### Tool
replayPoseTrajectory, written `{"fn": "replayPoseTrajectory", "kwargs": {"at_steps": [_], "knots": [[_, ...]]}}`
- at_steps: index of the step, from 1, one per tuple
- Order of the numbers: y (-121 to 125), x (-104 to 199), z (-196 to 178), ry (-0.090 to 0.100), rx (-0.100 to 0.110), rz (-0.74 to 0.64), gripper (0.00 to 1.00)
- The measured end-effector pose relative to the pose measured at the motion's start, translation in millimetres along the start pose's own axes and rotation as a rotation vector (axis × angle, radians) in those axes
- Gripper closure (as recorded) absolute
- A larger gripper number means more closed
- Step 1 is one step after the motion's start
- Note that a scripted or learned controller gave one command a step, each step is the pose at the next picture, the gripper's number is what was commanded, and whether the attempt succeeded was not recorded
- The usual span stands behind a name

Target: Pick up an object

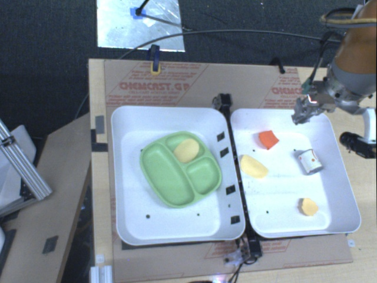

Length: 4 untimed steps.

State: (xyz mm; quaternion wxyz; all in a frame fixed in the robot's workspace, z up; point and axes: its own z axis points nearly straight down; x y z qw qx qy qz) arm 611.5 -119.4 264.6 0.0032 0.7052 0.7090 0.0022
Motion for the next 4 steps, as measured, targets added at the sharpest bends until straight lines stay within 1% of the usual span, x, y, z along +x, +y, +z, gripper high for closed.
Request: {"fn": "replayPoseTrajectory", "kwargs": {"at_steps": [1, 2, 3, 4], "knots": [[0.1, 46.6, -1.7, 0.002, 0.005, -0.003, 1.0], [2.7, 99.7, 16.7, 0.002, 0.007, -0.003, 1.0], [4.8, 149.6, 12.7, 0.003, 0.006, -0.004, 1.0], [7.6, 203.1, 32.5, 0.002, 0.007, -0.003, 1.0]]}}
